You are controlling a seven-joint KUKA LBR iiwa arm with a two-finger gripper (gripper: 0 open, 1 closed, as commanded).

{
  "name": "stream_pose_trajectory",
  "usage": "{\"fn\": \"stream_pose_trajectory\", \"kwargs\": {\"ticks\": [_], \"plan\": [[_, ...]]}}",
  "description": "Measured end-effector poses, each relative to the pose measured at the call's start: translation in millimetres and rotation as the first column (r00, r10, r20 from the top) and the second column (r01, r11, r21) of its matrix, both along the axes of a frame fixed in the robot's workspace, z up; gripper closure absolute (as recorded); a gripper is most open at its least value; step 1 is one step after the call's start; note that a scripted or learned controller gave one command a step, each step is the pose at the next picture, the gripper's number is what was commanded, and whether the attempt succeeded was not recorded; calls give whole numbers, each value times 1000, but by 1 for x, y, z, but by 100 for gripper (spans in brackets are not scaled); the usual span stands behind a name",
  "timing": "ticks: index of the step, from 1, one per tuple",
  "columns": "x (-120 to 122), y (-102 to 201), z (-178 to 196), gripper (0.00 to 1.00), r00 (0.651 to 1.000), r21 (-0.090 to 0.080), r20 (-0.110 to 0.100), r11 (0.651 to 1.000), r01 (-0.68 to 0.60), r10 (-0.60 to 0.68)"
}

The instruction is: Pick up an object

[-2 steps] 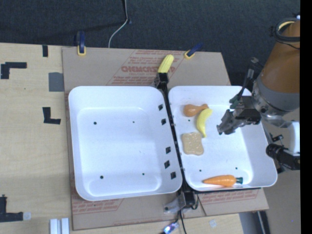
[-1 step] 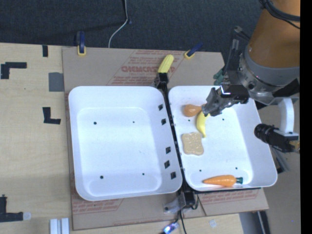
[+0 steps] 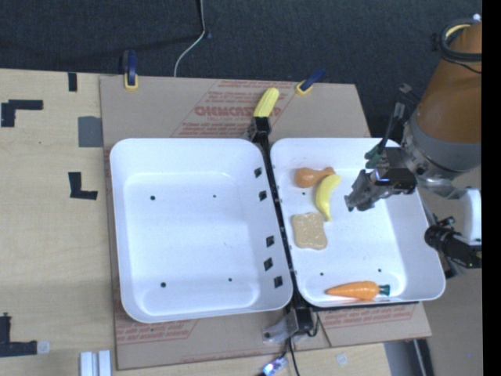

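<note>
In the camera view, the gripper (image 3: 362, 198) hangs over the right bin (image 3: 407, 241), and whether its tips are spread cannot be told. The banana (image 3: 326, 195) lies just beside it at nine o'clock, its long axis running twelve to six.

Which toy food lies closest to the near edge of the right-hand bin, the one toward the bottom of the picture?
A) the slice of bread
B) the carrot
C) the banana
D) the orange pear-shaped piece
B: the carrot lies along the bottom rim of the right bin, while the bread, banana and orange piece sit farther up.
</note>
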State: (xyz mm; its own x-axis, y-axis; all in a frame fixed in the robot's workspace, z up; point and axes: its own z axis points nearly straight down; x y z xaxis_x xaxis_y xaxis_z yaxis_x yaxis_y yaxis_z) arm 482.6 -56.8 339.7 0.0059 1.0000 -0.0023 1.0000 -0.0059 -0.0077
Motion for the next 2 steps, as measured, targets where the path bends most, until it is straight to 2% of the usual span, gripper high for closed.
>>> {"fn": "stream_pose_trajectory", "kwargs": {"ticks": [1, 2], "plan": [[2, 70, 67, 100, 1000, 4, 13, 1000, -15, 15], [1, 9, 40, 100, 1000, 1, 5, 1000, -1, 1]]}}
